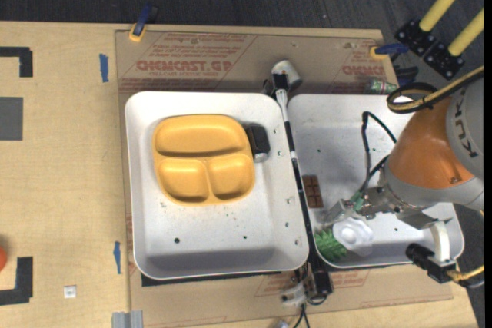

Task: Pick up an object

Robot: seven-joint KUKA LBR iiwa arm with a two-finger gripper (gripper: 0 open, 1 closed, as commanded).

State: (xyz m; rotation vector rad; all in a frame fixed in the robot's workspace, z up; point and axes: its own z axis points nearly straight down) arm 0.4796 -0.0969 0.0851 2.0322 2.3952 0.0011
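A: Looking down from the one camera, I see two white bins on the worktop [69, 165]. The left bin [146, 242] has a yellow tray [204, 157] with three compartments, and a small dark thing [257, 140] touching the tray's right edge.

B: And the arm?

A: It reaches in from the right, orange band [427, 157] over the right bin [330, 127]. The hand [361, 210] hangs low near that bin's front left corner.

B: Is it wide or narrow? Holding anything?

A: I cannot tell. The wrist covers that part. Just under it lies a white piece [355, 234], and beside that, towards the corner, a green thing [330, 243]. They touch, or nearly so. A small brown tag [312, 190] lies by the bin's left wall.

B: So what is it after?

A: My guess is the white piece or the green thing, since the hand sits just above them. Nothing looks lifted.

B: How should it be done well?

A: Pick one of the two, I'd say. They crowd each other and the bin wall is close, so a grip straddling both may slip. Come straight down, centred on one, with the closing line along the wall rather than into it. Then close fully before rising, and rise slowly enough to see whether it comes along.
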